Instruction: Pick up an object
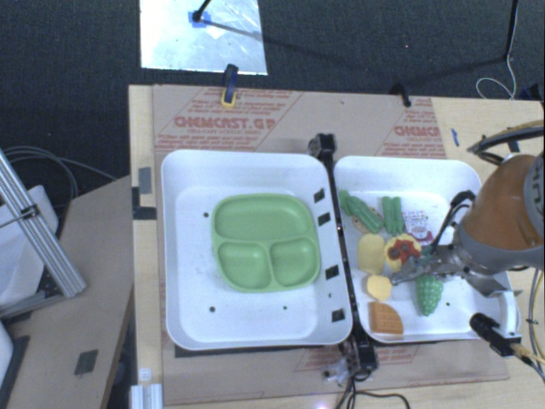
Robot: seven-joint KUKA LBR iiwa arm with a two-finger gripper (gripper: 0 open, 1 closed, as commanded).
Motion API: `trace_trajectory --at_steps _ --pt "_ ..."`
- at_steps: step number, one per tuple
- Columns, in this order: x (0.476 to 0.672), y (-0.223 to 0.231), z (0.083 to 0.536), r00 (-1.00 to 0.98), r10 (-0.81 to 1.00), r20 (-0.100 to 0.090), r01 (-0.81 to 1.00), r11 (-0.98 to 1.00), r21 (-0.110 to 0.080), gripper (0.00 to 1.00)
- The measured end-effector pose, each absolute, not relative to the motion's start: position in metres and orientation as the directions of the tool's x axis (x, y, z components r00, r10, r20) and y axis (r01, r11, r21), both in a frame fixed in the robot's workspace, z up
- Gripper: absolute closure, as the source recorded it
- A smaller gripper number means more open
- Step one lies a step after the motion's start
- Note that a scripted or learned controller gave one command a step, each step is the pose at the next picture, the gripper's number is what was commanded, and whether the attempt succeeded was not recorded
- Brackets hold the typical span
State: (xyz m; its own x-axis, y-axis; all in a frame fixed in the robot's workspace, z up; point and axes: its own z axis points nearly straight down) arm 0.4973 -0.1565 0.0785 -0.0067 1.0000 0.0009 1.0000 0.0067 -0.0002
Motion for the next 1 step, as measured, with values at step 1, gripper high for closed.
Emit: trace_trajectory --at_steps 1 --pt "0.608 -0.1794 0.0865 -0.008 1.0 -0.004 1.0 0.008 0.013 0.0"
